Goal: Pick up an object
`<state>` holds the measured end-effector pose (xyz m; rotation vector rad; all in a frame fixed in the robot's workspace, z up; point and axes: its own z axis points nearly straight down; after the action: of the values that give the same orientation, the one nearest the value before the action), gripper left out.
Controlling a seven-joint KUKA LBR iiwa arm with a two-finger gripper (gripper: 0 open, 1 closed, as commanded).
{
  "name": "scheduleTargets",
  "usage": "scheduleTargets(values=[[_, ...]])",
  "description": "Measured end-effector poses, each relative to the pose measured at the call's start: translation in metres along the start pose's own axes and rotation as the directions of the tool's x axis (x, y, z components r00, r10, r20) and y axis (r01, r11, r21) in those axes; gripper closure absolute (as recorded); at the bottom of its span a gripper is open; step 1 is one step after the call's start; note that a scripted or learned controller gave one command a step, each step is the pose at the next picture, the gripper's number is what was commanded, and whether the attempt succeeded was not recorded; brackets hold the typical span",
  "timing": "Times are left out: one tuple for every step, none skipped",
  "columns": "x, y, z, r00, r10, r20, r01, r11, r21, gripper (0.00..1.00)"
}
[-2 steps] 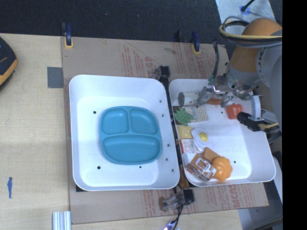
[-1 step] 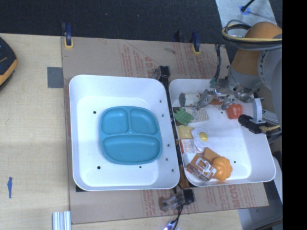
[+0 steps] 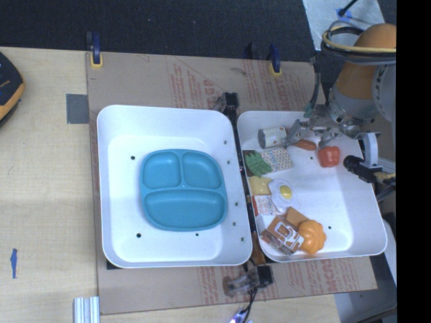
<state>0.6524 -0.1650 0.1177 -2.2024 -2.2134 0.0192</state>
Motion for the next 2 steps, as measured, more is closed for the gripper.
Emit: scheduleTargets(values=[[0.003, -0.001, 0.026, 1.0, -0.003, 0.003, 0.003, 1.0, 0.013, 0.0], [-0.012, 0.001, 0.026, 1.0, -0.009, -0.018, 0.009, 1.0, 0.016, 0.0]])
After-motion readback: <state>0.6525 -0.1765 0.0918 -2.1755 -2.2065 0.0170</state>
